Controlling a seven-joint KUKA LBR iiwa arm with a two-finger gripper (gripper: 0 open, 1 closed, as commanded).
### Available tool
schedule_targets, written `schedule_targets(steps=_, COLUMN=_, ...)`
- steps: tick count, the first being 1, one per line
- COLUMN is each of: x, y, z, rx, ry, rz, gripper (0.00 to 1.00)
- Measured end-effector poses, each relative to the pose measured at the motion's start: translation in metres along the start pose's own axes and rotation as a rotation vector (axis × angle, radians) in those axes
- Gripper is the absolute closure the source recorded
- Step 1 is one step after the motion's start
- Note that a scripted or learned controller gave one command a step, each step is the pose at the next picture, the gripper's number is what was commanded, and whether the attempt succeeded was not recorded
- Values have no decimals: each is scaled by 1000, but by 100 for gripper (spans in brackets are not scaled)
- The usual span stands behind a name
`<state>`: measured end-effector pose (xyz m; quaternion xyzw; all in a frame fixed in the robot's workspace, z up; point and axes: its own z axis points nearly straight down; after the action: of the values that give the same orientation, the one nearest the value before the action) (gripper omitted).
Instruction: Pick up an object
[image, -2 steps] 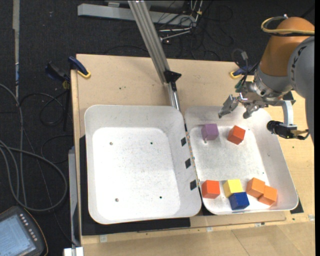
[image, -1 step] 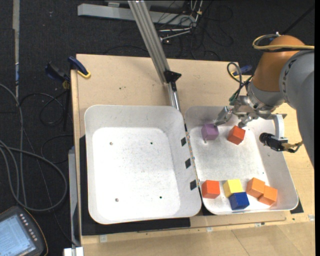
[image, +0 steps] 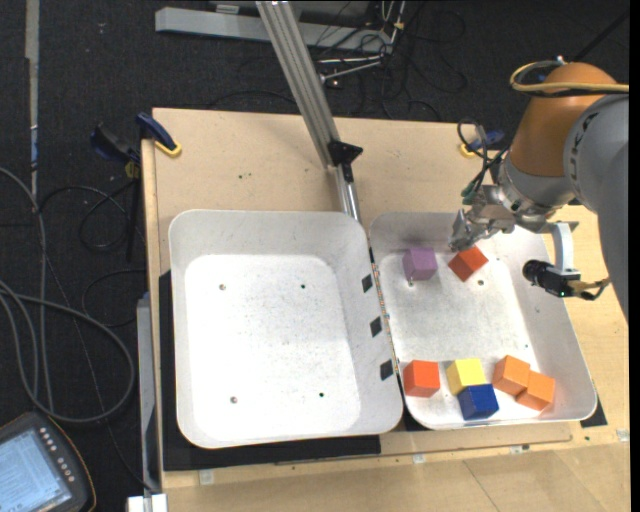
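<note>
Claw (image: 468, 240) hangs low at the back of the right bin (image: 560, 330), right over a tilted orange block (image: 467, 263), likely its target; whether it is apart or together I cannot tell. Beside that block sits a purple cube (image: 420, 264), and the rest cluster along the front wall.

A single fixed camera looks down at a slant from above the counter (image: 250, 160), far enough back to take in both white bins (image: 190, 300) and, seemingly, dark floor beyond the counter's edges.
</note>
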<state>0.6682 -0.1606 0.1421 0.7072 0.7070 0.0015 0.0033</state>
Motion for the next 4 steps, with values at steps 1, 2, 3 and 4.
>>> schedule_targets(steps=1, x=-1, y=10, z=-62, rx=-3, ry=0, rz=-3, gripper=100)
schedule_targets(steps=2, x=-1, y=8, z=-107, rx=-1, ry=0, rz=-2, gripper=100)
schedule_targets(steps=3, x=-1, y=9, z=-128, rx=2, ry=1, rz=-2, gripper=100)
schedule_targets(steps=4, x=49, y=-2, z=-131, rx=7, ry=3, rz=-7, gripper=100)
